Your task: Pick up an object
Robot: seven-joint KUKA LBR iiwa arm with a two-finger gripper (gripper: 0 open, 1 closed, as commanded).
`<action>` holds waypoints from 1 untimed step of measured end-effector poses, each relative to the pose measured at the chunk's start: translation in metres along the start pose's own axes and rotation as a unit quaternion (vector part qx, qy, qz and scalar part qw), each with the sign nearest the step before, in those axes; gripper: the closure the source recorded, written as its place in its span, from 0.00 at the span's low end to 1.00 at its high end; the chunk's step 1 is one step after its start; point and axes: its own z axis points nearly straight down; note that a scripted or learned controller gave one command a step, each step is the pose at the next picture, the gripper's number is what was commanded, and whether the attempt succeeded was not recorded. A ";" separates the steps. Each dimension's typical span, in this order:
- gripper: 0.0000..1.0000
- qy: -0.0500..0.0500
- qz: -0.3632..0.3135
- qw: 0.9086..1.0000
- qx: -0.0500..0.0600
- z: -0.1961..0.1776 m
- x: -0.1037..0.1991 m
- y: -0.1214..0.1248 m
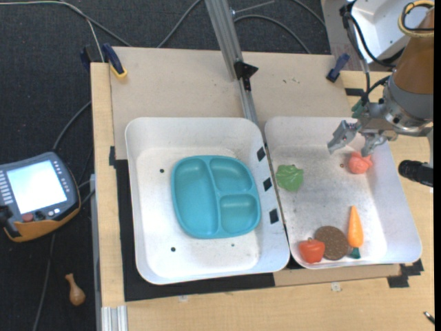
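Note:
My gripper [355, 142] hangs over the far right part of the right bin [324, 192], fingers spread open with nothing between them. A pink-red toy [357, 163] lies on the bin floor just below and to the right of the fingertips. A green leafy toy [289, 177] sits near the bin's left wall. Along the near edge lie an orange carrot [354, 227], a brown round piece [333, 241] and a red tomato-like toy [311, 250].
The left bin [148, 205] holds a blue divided plate [215, 195]. A metal pole [231, 43] rises from the back between the bins. A teach pendant [34, 195] lies off the bench at left, cables run across the floor, and blue clamps [114, 61] grip the board's corners.

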 end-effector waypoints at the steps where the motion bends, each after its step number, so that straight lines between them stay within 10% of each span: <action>1: 0.00 0.001 0.000 1.000 0.003 0.062 0.000 0.004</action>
